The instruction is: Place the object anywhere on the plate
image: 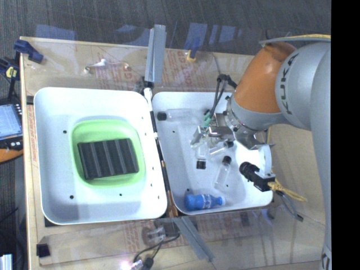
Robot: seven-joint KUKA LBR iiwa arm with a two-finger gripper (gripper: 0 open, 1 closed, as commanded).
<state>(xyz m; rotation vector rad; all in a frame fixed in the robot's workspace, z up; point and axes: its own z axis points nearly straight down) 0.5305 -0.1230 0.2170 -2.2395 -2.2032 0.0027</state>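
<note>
A light green plate [82,133] lies in the left bin, and a dark ridged block [107,157] rests on its middle. In the right bin a small blue bottle [203,201] lies on its side near the front wall. My gripper [212,162] hangs over the middle of the right bin, up and slightly right of the bottle and apart from it. Its two black-tipped fingers [199,163] stand spread, open, with nothing between them.
The left bin [48,151] and the right bin [180,122] meet at a narrow divider. The arm's orange band and grey body cover the right bin's right side. A black part [254,176] sticks out by the arm. Cables lie on the bench in front.
</note>
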